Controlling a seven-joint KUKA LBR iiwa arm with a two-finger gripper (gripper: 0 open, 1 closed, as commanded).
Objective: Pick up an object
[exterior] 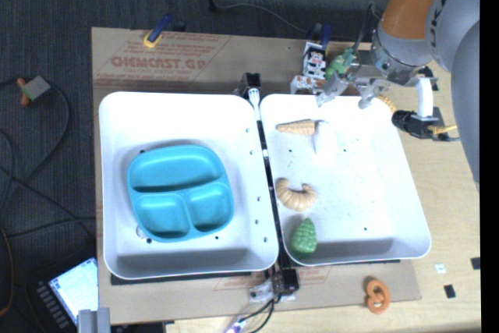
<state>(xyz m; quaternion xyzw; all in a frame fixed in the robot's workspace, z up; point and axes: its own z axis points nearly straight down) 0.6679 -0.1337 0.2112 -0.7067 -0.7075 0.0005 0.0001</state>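
Note:
The right bin (pixel 390 199) holds three small objects along its left side: a tan cone-shaped piece (pixel 296 126) near the back, a beige curled piece (pixel 296 195) in the middle, and a green bumpy piece (pixel 304 236) at the front corner. My gripper (pixel 344 96) hangs over the back rim of the right bin, to the right of and behind the tan cone. It is open: the two fingers (pixel 322 95) stand apart with nothing between them. A small green part (pixel 340 63) shows on the wrist above the fingers.
The left bin (pixel 117 121) holds a blue divided tray (pixel 181 191). On the bench lie an orange ring (pixel 377 294) at the front right, a blue clamp (pixel 156 31) at the back left and a small printed card (pixel 311 68) behind the bins.

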